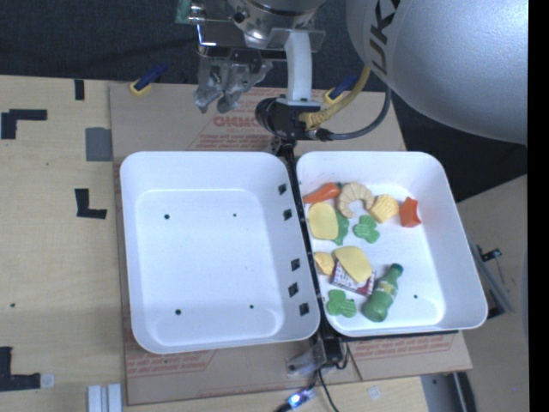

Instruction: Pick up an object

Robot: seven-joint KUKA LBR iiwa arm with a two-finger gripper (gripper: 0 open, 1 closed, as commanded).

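Arm: big grey arm (446, 41) fills the top right, closest to the camera, reaching in over the bench.
Gripper: gripper (221, 88) hangs up high, past the far edge of the bins, over the brown board (240, 123). Nothing is between its fingers. I cannot tell if they are spread or pinched.
Left bin: left bin (137, 230) sits below the gripper, white, with nothing I can see to grab.
Right bin: right bin (446, 230) holds all the toys, bunched in the middle.
Toys: orange carrot (321, 193), tan shrimp (355, 197), yellow corn (384, 206), a red piece (410, 212), a yellow slice (352, 261), green bottle (381, 293) near the front.
Task so far: nothing picked up yet. My guess is the whole job is left.
What is left: move over the right bin, go down, grab one toy, lift it.
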